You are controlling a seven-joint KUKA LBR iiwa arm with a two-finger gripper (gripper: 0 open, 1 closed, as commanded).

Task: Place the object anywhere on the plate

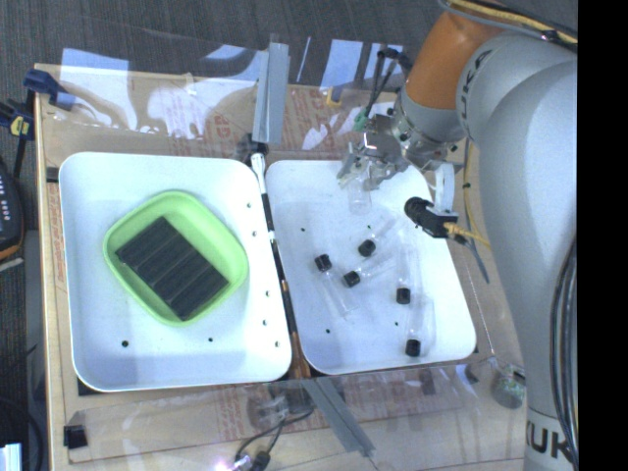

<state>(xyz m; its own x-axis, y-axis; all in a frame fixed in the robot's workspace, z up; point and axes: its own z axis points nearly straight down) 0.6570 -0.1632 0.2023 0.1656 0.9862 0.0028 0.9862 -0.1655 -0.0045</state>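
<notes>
A lime-green plate [222,232] lies in the left bin [93,346] and carries a dark ribbed slab [172,268]. Several small clear vials with black caps lie scattered in the right bin [319,346], among them one [351,279] near the middle and one [413,346] near the front right corner. My gripper [368,168] hangs over the far edge of the right bin, well right of the plate. A faint clear vial [359,202] lies just below it, and whether the two touch is too blurred to judge.
The arm's grey body and orange band [446,57] fill the right side above the bench. A metal bar [270,96] stands up behind the gap between the bins. Cables and a black connector [422,214] hang near the right bin's far right wall.
</notes>
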